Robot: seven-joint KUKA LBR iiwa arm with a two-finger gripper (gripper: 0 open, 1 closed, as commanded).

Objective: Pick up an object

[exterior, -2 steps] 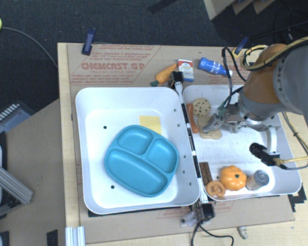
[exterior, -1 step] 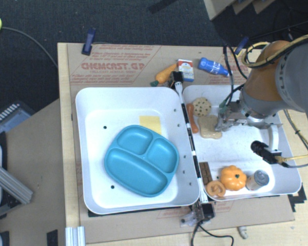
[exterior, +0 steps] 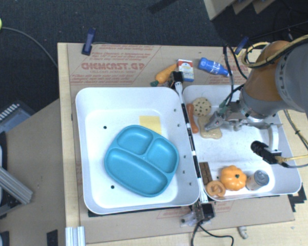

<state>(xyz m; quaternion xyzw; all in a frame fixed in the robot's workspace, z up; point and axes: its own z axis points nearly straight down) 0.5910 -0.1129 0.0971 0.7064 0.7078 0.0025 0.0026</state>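
Note:
My gripper [exterior: 215,122] hangs low in the right bin [exterior: 282,186], near its upper left part. Just below the gripper tip lies a flat tan piece [exterior: 212,134], close to or touching it. A round chocolate-chip cookie [exterior: 200,106] sits up and to the left of the gripper. A thin red-orange stick [exterior: 193,123] lies along the bin's left wall. At the near side of this bin are an orange pumpkin [exterior: 232,178], a small donut [exterior: 215,189], a little grey can [exterior: 260,179] and a brown bar [exterior: 205,172].
The left bin [exterior: 92,111] holds a blue divided plate [exterior: 141,159] and a yellow slice [exterior: 150,122] behind it. Beyond the bins, on the board, lie a carrot [exterior: 166,73], a small carton [exterior: 185,69], a blue bottle [exterior: 213,66] and a blue clip [exterior: 88,41].

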